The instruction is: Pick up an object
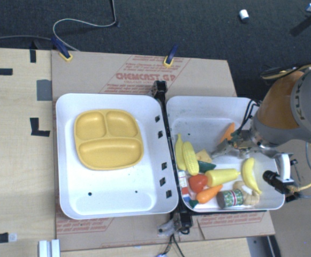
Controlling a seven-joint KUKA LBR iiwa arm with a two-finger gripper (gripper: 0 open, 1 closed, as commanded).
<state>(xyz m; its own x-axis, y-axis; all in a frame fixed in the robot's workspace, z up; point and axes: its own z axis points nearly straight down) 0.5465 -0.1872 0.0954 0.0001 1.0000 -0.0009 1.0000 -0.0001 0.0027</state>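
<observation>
Gripper, finger state hidden, hangs over the right bin, with crowded toy food at five o'clock, so a grab for the banana could snag neighbours.

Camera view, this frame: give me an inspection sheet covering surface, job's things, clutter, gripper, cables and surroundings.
Surface: cardboard sheet on the bench, bearing two white bins side by side.
Job's things: right bin holds toy food: corn cob, banana, tomato, carrot, can.
Clutter: left bin holds a yellow divided plate.
Gripper: gripper low in the right bin; finger state unclear.
Cables: white cable looping across the dark floor.
Surroundings: dark carpet; black tape marks on the bench.
</observation>
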